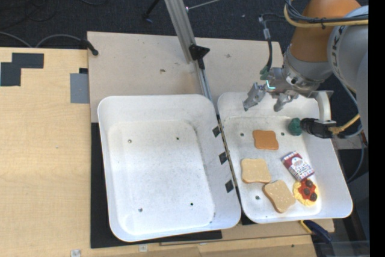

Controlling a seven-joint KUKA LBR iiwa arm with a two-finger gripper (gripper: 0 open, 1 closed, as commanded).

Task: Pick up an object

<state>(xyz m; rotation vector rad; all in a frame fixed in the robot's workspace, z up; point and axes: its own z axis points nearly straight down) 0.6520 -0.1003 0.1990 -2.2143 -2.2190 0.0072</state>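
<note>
Approach step: gripper (265,99) hovers above brown cookie (265,139), fingers spread, nothing held. Next move likely: descend onto cookie, clamp. Toast slices (255,170) just below cookie.

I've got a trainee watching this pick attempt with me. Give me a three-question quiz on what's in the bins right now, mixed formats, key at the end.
1. True or false: the gripper has an item between its fingers.
2. Multiple choice: which item lies nearest the gripper? A) the red packet B) the round brown slice C) the yellow and red item
3. Fill in: all the items lie in the ____ bin as the camera sees it; the other bin is on the left.

Key
1. False: its fingers are spread with nothing between them, above the bin's far edge.
2. B
3. right
</note>
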